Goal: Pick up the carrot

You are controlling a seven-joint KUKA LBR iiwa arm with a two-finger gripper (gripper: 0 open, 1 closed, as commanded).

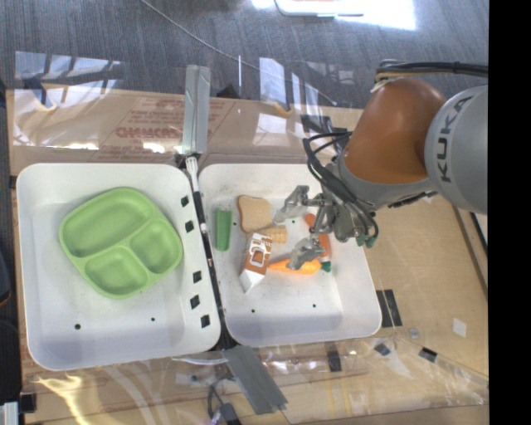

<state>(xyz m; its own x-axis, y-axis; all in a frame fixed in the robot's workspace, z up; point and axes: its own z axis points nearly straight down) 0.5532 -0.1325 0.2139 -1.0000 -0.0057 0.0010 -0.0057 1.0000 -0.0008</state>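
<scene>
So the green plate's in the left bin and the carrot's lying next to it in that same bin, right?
Not quite. The green plate is in the left bin, but the carrot lies in the right bin, beside the small carton, with the gripper just above it. The camera view shows this.

Tabletop [431,282] is light brown, plywood-looking, with a clear plastic sheet [99,124] wrinkled over its far side, throwing glare; faint red print reads through it near the far left corner. Grey tape strip [197,108] runs from the far edge toward the middle, another grey strip [257,378] at the near edge. Small black tape marks [387,307] along the near right side. Floor [99,25] beyond the far edge is dark grey carpet, bright light patch [332,10] at top.
</scene>
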